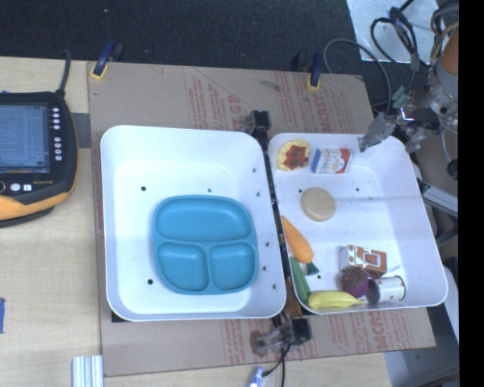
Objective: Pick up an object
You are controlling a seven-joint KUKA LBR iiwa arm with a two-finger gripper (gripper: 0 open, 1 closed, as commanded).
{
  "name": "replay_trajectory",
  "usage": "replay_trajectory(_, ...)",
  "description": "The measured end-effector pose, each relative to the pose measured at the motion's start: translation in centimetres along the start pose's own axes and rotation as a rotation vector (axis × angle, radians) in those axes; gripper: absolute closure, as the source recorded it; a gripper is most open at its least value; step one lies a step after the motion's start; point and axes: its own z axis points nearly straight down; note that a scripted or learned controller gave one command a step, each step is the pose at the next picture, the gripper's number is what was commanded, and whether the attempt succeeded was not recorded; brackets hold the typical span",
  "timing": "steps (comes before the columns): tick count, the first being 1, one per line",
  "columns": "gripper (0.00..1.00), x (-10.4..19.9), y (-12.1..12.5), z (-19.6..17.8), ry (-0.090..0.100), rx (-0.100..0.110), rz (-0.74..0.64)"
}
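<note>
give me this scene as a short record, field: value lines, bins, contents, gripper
left bin: holds a blue divided plate
right bin: holds all the small items
far end of right bin: pizza slice, red and white carton
middle: round beige disc
near end: carrot, green item, banana, brown box, dark round item, small can
gripper: above the right bin's far right corner, holding nothing visible
bench left edge: control pendant

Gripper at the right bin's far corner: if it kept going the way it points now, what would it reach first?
The gripper slants down-left into the right bin. Likely the red and white carton comes first, just beyond its tip, though depth is unclear and it might touch the bin floor before it.
</note>
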Motion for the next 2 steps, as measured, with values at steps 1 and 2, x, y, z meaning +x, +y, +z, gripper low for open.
replay_trajectory(1,0.00,1.7,1.0,7.3,-0.001,0.001,0.000)
replay_trajectory(2,0.00,4.0,0.3,10.7,-0.001,0.001,-0.002)
